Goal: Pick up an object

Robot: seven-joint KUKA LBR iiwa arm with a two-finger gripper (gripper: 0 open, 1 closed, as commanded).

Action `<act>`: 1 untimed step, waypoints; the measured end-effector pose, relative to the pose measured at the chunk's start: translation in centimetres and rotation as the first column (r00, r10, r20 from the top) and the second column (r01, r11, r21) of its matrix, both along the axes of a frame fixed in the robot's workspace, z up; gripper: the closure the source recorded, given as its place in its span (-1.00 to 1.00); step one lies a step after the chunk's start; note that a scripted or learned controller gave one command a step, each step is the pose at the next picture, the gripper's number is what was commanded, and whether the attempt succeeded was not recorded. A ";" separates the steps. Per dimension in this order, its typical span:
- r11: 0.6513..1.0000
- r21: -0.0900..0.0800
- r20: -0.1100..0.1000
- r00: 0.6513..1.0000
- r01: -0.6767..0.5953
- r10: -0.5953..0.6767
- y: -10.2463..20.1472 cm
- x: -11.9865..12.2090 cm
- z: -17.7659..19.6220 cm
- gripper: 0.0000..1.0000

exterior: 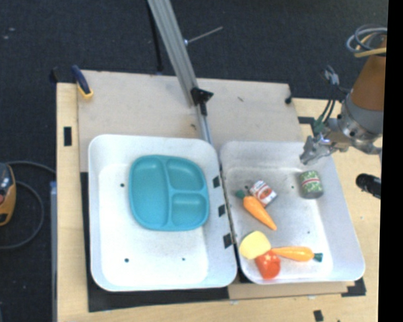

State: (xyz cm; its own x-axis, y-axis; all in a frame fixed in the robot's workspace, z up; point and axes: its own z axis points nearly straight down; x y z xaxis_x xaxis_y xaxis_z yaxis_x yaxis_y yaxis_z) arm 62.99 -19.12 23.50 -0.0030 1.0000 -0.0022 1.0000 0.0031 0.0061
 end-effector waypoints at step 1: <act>1.000 0.000 0.001 1.000 -0.001 0.001 -0.3 0.7 4.6 1.00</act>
